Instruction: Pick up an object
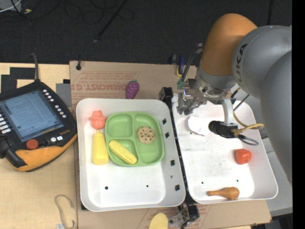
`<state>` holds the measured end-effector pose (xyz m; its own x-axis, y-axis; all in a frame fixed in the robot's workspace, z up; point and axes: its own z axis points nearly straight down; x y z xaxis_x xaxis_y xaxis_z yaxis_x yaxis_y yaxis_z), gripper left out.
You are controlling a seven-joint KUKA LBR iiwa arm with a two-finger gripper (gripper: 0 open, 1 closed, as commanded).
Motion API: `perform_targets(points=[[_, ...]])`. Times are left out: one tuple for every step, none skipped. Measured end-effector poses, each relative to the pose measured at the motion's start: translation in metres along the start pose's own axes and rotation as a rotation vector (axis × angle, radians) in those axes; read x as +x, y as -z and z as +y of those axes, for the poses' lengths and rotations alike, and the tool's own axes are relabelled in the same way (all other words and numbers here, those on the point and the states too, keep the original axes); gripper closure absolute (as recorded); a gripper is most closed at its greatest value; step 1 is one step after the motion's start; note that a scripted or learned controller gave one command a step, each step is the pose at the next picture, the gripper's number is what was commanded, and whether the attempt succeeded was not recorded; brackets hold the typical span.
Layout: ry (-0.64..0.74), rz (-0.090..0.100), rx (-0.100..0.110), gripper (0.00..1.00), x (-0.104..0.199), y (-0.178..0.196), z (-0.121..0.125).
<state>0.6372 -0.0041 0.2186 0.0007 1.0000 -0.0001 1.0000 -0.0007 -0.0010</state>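
My gripper (185, 106) hangs over the far left corner of the right bin (257, 187), close to the divider between the bins. A small white object (196, 126) lies on the bin floor just in front of it and to its right. Further right sits a red piece (243, 156), and a brown drumstick (223, 192) lies near the front edge. In the left bin (124, 190), a green divided plate (125, 126) holds a cookie (146, 135) and a corn cob (122, 151). A yellow bottle (99, 148) and a pink-red toy (97, 120) lie beside the plate.
A purple grape bunch (132, 88) rests on the cardboard behind the left bin. A yellow fruit (158, 221) sits in front of the bins. A teach pendant (31, 123) lies on the bench at the left, with a metal hook (64, 209) near the front.
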Motion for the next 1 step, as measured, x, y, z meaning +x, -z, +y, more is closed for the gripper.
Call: perform_targets(points=[[-0.002,0.000,0.002,1.00,0.0011,0.0030,-0.0105]])
